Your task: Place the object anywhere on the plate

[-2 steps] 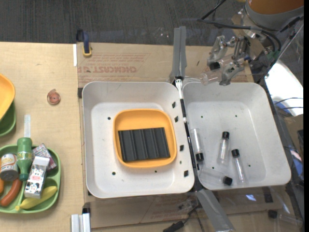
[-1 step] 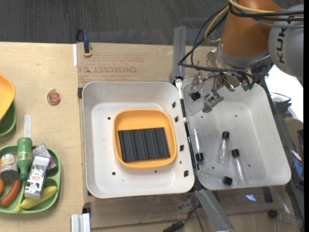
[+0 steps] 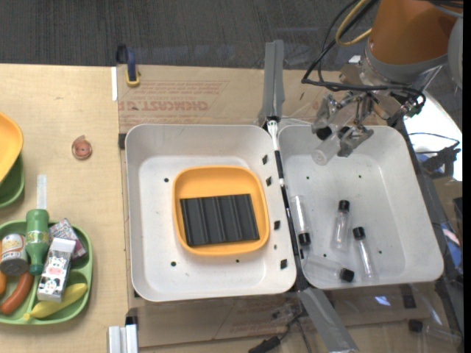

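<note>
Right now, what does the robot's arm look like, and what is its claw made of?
The arm is fat and round, with a big orange band and a grey ring below it. Yellow and black cables loop beside it, and thin black wires spread out around the wrist. The gripper is small, made of shiny silver metal pieces with little black knobs.

Brightness: even, fairly bright overhead light.
Glare: two shallow white plastic bins (image 3: 147, 271) nearly wash out; blown-out patch at right edge.
Shadows: soft, faint.
Focus: slightly soft overall; grey-and-orange arm (image 3: 412, 20) blurred.
</note>
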Robot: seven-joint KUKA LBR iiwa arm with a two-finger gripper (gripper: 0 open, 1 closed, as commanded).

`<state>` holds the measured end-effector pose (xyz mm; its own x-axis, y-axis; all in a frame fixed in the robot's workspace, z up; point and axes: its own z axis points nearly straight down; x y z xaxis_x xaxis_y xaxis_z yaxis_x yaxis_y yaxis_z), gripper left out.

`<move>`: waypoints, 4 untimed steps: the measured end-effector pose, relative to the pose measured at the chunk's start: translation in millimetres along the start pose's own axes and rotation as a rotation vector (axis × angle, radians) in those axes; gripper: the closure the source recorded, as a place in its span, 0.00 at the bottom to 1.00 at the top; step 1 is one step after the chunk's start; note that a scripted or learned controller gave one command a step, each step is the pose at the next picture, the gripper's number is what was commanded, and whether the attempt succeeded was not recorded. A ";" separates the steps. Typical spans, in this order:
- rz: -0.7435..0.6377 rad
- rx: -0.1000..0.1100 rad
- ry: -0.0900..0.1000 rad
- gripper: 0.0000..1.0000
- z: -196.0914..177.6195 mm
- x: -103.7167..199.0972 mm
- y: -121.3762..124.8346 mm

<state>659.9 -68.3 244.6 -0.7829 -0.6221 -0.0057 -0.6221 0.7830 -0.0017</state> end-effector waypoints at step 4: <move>-0.757 -0.003 -0.001 1.00 26.6 -18.7 24.3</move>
<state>659.5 -37.7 218.1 -0.1418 -0.9899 -0.0050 -0.9899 0.1419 -0.0025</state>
